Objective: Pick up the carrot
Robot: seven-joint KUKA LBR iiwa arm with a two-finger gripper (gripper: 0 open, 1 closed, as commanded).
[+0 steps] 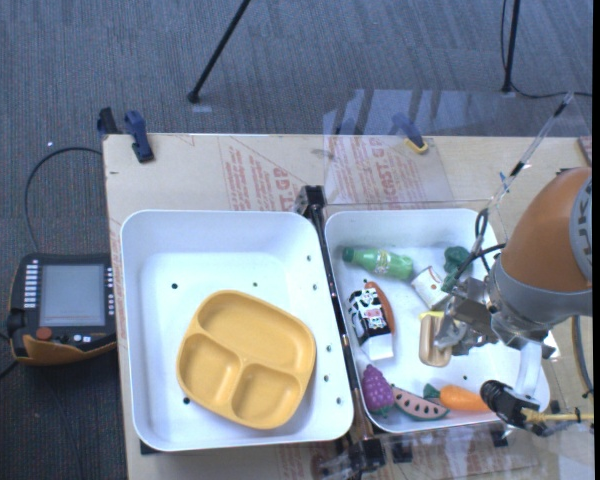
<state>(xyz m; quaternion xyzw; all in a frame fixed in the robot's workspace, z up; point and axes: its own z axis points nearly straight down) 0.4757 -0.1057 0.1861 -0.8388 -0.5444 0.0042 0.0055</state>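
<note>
My gripper [458,330] hung low over the right bin [412,218], near its right side, above a small tan cup-like piece [433,340]. From that slanted view I could not tell whether it stood wide or narrow, as my own wrist hid much of it. The carrot [462,399] lay near the bin's front edge, just beside a watermelon slice [418,404], apart from my gripper. Grapes [376,388], a milk carton [369,317] and a green bottle [378,261] lay further left. A yellow divided tray [246,358] sat in the left bin [140,268].
</note>
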